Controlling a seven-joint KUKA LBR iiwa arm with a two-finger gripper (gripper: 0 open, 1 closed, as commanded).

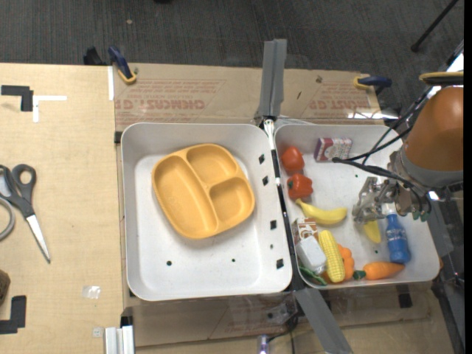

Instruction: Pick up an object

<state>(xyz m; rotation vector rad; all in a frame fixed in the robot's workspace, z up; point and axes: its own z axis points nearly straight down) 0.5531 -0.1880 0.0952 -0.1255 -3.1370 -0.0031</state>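
Toys fill the right bin (346, 127): blue bottle (397, 238) touching the tool (371, 203), banana (322, 212) left of the tool, carrot (382, 271) below the bottle. Whether the tool is apart or together, I cannot tell.

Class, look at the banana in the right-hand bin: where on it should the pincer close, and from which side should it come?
Probably at the middle of the banana, coming straight down from above. It lies flat on the right bin floor, its long curve running left to right, with bare floor on both long sides there. Close the fingers across its narrow width. The tomato crowds its left end.
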